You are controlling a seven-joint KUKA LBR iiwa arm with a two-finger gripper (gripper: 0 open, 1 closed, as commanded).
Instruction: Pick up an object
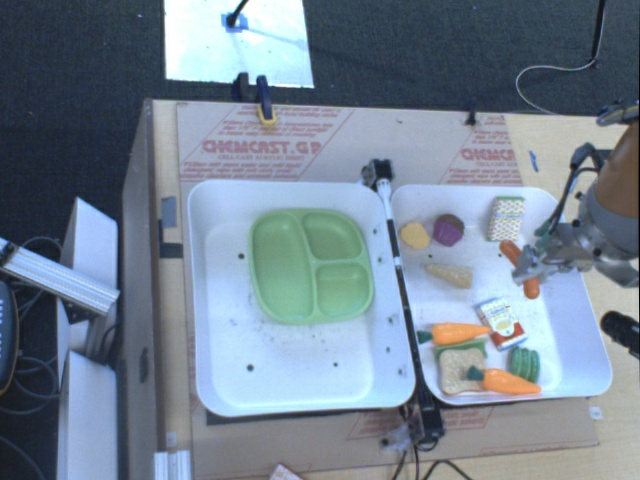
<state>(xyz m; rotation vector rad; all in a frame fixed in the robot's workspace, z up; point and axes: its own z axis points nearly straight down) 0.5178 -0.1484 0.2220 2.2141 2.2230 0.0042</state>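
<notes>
The right bin (585, 338) holds several toy foods. My gripper (535, 266) hangs low over its right side, reaching in from the right. An orange-red sausage-shaped piece (512, 252) lies right under it, one end showing up-left of the gripper and the other just below; its middle is hidden. Nearby are a patterned box (506, 218), a purple piece (448, 230), a yellow piece (414, 235) and a beige stick (448, 275). Toward the front lie a carrot (460, 333), a small red-and-white carton (500, 322), a toast slice (458, 368), a second carrot (505, 381) and a green pickle (524, 362).
The left bin (225, 358) bears a green divided plate (310, 266). A black-and-white bar (392, 258) runs along the seam between the bins. Cables hang near the arm at the right.
</notes>
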